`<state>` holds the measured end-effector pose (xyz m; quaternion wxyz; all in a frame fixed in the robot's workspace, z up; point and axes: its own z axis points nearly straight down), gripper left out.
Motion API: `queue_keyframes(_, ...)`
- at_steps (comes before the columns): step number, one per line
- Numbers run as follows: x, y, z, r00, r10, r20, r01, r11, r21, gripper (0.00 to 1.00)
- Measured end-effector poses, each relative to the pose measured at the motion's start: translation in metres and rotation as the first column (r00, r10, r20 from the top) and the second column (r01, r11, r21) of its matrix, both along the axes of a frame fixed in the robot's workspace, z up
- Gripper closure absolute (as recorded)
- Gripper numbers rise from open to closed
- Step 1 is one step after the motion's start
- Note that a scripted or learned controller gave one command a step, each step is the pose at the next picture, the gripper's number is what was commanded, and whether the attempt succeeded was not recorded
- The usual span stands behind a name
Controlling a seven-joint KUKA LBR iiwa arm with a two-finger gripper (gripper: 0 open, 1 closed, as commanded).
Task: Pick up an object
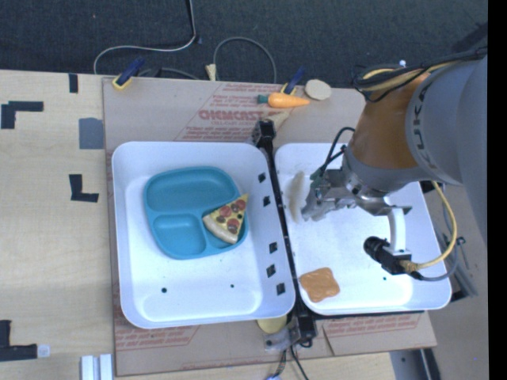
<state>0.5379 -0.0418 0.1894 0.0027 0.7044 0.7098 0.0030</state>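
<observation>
In the right bin (360,271) we see a pale, elongated object (297,194) lying close to the bin's left wall, in the upper half. The gripper (318,205) is low over the bin floor just beside it, on its right; we cannot tell whether the two touch, nor whether the gripper is spread or closed, and we see nothing held in it. Nearer the front of the same bin lies a flat brown piece like toast (319,284), well apart from the gripper.

The left bin (127,212) holds a blue divided plate (178,204). A toy pizza slice (227,218) rests on the plate's right edge, its point toward the upper right.

Both bins sit on a cardboard sheet (230,117) on the wooden tabletop (47,252). On the cardboard behind the bins we see a toy carrot (285,100) and, just beside it, a round beige disc (318,90). The grey arm (444,125) with its orange band reaches in from the right.
</observation>
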Motion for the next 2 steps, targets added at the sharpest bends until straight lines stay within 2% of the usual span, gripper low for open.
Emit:
queue_keyframes(1, 0.0084, -0.068, 0.0453, 1.0, -0.011, -0.004, 0.011, 1.0, -0.004, 1.0)
queue_keyframes(2, 0.0077, -0.0646, 0.0425, 1.0, -0.007, -0.009, 0.007, 1.0, -0.001, 0.0)
